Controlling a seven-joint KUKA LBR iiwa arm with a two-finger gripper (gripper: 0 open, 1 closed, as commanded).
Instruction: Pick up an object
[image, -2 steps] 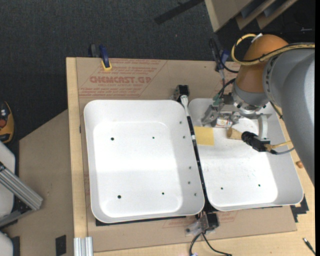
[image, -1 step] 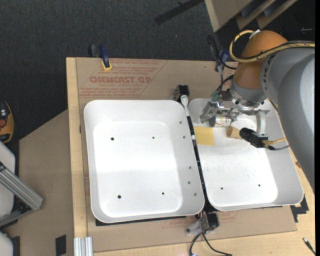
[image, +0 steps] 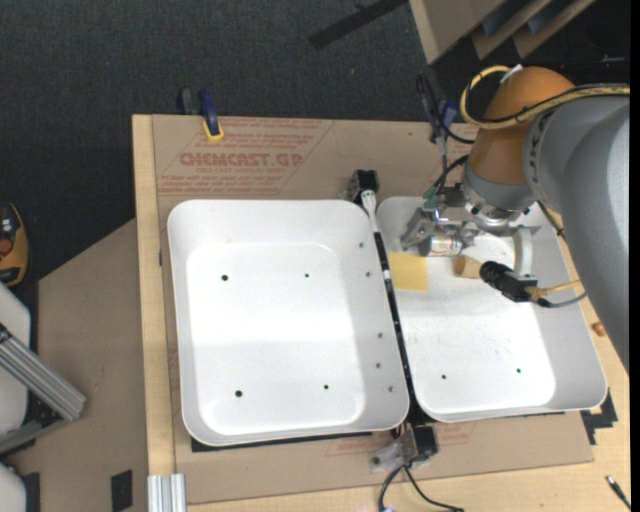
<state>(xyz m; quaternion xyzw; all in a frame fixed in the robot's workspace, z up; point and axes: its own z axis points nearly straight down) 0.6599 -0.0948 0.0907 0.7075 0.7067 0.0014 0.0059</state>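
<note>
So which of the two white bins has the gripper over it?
The right bin: the gripper hangs over its far corner, by a pale yellow block. The left bin lies apart.

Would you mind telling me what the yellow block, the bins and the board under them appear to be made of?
Yellow block: probably foam or sponge, with a matte, pale, soft-looking face. Bins: likely moulded plastic, smooth white with rounded corners and a slight sheen. Board: looks like brown cardboard or paper-covered sheet, dull with red print.
</note>
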